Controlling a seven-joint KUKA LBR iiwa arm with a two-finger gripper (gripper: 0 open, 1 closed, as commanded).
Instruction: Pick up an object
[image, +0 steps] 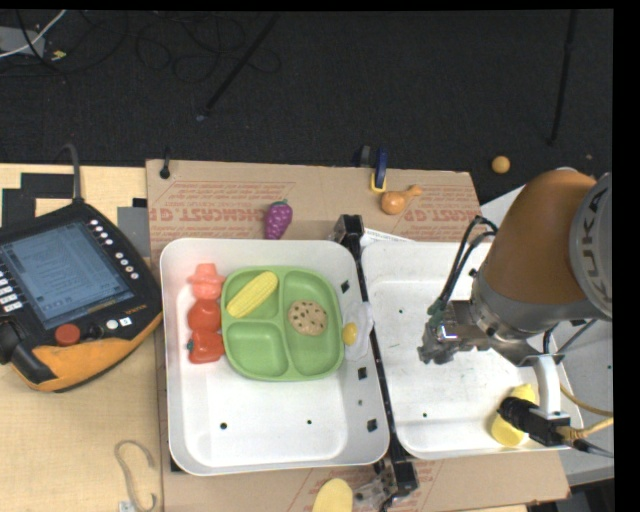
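Green plate (262, 352), yellow corn (250, 293)

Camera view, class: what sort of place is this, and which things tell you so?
Probably a robotics lab set up for grasping tests. An arm reaches over two white bins, one holding toy food such as a corn cob on a green tray, and a control pendant lies beside them.

Yellow corn cob (250, 293) flat in green tray's (262, 355) upper-left compartment; cookie (308, 318) in upper-right; red figure (204, 318) beside tray.
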